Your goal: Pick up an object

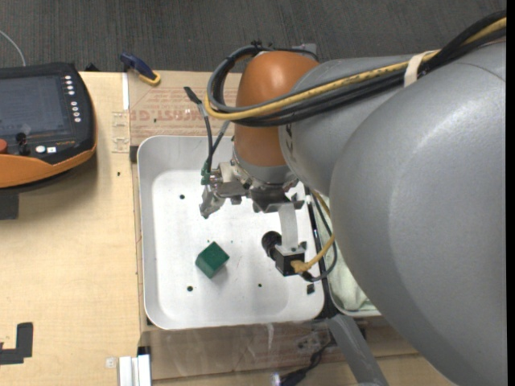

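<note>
My gripper (211, 202) hangs over the white bin (173, 296), the green cube (212, 260) lying near it (apart, not touching); jaw opening: I cannot tell.

A single camera sits fixed above the counter (64, 248), looking down at a slant. It frames one white bin (171, 244) near the middle, with the hand (210, 205) over it; the grey arm (418, 215) looms close to the lens, covering the right side.

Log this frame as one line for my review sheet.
end effector: over white bin | green cube: on bin floor, apart from end effector | task: not yet done
</note>
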{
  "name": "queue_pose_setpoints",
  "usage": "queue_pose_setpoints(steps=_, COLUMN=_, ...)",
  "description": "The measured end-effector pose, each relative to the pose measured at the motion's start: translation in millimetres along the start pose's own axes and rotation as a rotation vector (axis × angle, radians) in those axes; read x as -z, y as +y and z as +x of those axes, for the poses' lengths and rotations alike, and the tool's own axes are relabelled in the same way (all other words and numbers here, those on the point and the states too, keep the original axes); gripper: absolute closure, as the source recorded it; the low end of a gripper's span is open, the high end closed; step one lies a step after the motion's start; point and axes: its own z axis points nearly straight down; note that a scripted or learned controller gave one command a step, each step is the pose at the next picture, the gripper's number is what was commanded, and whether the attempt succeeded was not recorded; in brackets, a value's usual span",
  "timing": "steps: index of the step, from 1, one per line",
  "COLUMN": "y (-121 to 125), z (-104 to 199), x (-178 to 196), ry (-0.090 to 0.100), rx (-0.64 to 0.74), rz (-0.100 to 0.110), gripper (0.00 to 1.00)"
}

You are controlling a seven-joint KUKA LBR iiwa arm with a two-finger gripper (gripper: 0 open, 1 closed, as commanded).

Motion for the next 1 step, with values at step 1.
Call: queue_pose_setpoints(steps=1, y=-55.7, z=31.2, x=74.6, ry=0.0, rx=0.057, rz=-0.001, gripper=0.0)
